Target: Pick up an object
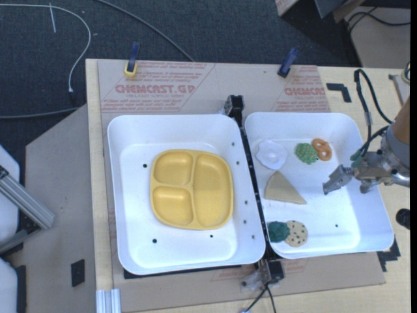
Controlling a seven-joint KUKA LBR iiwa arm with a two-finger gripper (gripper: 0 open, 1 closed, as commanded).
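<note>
low over right bin point(365, 230), arm reaching from right, gripper point(339, 180) state unclear, near tan wedge point(284, 190).

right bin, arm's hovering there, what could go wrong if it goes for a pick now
1. The green piece and the pretzel touch, so a grab may catch both or knock one away.
2. The tan wedge lies flat, so the gripper may slide off it.
3. The cookie and the dark green piece sit close to the right bin's front wall, leaving little room.
</note>
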